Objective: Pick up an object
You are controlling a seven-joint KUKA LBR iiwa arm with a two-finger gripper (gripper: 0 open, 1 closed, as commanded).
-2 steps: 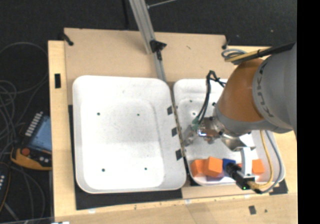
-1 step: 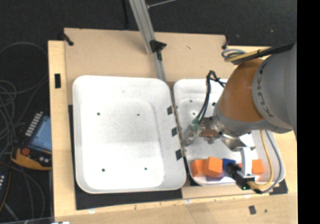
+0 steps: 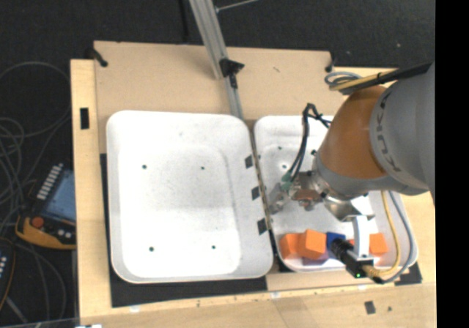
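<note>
The arm [image 3: 381, 136] is seen extended from the right over the right bin [image 3: 275, 136]. The gripper [image 3: 293, 191] is positioned low against that bin's left wall, just beside the divide from the left bin [image 3: 176, 195]. Whether it is open or closed, and whether anything is held, cannot be told. An orange block [image 3: 303, 244] is observed at the right bin's near edge, below the gripper and apart from it. A second orange piece [image 3: 378, 244] lies further right, with a blue object [image 3: 334, 239] between them.

Smooth white plastic bins [image 3: 176, 195], matt wooden bench [image 3: 168, 77], glossy orange band [image 3: 352, 143]
</note>
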